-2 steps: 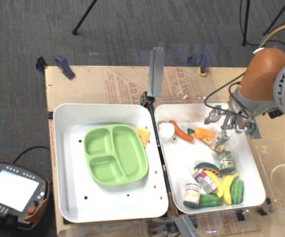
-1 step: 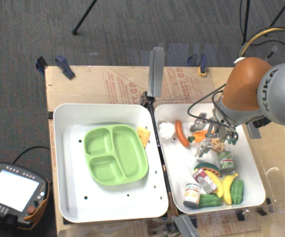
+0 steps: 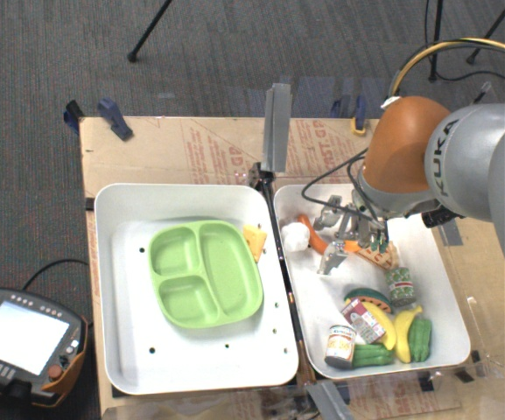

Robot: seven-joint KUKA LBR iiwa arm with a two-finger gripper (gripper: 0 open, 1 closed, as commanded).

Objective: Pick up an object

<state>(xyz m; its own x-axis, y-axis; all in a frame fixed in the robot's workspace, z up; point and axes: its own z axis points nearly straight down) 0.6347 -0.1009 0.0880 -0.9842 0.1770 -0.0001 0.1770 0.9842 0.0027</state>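
Observation:
My gripper (image 3: pixel 338 245) hangs low in the upper part of the right bin (image 3: pixel 440 274), below the arm's orange band. It is right over an orange carrot-like piece (image 3: pixel 315 234), beside a white round object (image 3: pixel 295 237). Just to its right lies an orange-brown wedge (image 3: pixel 380 254). I see nothing clearly lifted between the gripper's tips. Toys are piled at the bin's near end: a banana (image 3: pixel 403 331), a green pepper (image 3: pixel 420 338), a small can (image 3: pixel 341 343), a red and white box (image 3: pixel 364 318) and a green striped cylinder (image 3: pixel 401 285).
In the left bin (image 3: pixel 116 322) there is a green divided plate (image 3: pixel 206 272), with a yellow wedge (image 3: pixel 255 240) at its right edge. A metal post (image 3: pixel 277 134) stands behind the wall between the bins. Black cables loop from the wrist over the right bin's far edge.

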